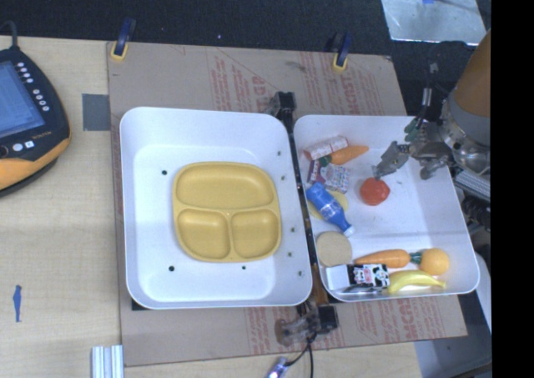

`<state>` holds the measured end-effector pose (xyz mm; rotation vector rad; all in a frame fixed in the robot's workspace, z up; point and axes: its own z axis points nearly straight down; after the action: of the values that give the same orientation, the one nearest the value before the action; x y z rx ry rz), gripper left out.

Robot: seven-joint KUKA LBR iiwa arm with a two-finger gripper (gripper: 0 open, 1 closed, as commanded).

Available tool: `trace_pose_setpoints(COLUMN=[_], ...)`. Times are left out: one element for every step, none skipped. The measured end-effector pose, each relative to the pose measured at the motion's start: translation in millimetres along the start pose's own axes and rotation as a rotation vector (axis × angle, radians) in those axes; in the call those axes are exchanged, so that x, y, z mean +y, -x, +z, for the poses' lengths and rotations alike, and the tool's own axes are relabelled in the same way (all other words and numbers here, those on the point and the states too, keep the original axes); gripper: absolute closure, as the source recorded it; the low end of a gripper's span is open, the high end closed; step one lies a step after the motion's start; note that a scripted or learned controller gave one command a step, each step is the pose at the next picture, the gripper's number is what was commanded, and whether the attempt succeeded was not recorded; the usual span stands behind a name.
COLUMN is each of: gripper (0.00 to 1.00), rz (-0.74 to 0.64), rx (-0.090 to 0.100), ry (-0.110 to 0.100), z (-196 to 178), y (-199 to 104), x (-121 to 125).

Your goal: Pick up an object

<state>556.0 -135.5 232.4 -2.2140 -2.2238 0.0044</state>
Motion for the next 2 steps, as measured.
trace_pose_setpoints(gripper=[0.0, 0.0], rz=[0.0, 0.0], rx=[-0.003, -0.002], ry=[0.002, 0.0], z=[140, 141], y=[25, 11], x=[53, 17])
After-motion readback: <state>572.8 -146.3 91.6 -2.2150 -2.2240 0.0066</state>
